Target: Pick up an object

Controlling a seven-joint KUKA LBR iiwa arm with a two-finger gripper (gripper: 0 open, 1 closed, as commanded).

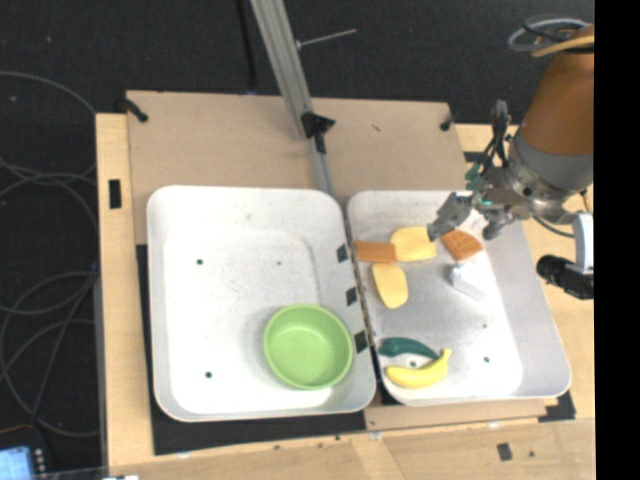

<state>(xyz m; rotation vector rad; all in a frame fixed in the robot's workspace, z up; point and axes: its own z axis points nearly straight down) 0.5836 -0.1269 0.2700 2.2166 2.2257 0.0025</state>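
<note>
Gripper [462, 214] of the grey and orange arm low over the right white bin [520, 363], no object between its fingers; jaws appear spread.

Orange-brown toast-like slice [462, 244] lies just under the gripper, beside a yellow rounded block [413, 244]; an orange flat bar [374, 252], a yellow oval piece [390, 286] and a yellow toy banana [418, 370] lie further off, and a green plastic bowl [308, 345] sits in the left white bin [200, 218]. Judgement: centre the fingers across the slice's narrow width, clear of the yellow block, descend to the floor, then close.
</note>
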